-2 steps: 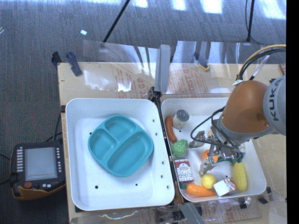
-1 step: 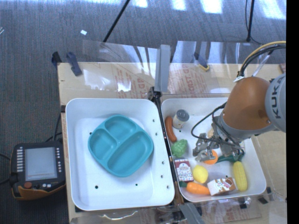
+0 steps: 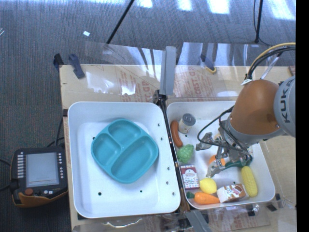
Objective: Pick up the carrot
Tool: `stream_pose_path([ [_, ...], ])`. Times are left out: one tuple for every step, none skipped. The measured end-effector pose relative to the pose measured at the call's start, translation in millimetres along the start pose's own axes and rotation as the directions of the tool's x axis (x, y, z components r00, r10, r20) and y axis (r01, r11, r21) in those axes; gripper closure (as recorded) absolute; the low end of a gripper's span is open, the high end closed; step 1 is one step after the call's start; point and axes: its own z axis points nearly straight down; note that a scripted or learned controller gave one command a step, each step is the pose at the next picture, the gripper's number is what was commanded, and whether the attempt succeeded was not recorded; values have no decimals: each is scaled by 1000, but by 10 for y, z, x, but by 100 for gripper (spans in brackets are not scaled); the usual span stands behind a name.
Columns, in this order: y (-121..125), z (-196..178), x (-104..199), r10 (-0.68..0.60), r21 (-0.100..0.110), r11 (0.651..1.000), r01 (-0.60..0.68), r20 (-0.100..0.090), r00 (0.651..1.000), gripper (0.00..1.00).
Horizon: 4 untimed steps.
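Orange and tapered, the carrot lies below the claw and slightly to its left, well apart from it, its long axis running nearly left to right with the green end at the left. Crowding it are a lemon just above, a small packet at its right and a red box; corn lies off to the claw's lower right. Whether the claw is open or closed I cannot tell.

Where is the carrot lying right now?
The carrot lies at the near edge of the right bin, just below the lemon and left of the small packet.
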Motion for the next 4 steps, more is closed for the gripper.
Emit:
stream_pose_path([
  [13, -98, -15, -6, 0, 1000, 6, 3, 1000, 100],
  [17, -94, -14, -6, 0, 1000, 6, 2, 1000, 0],
  [-136, 69, 199, 188, 2, 982, -188, 8, 982, 0],
  [-114, -17, 193, 184, 1, 983, -184, 6, 983, 100],
])
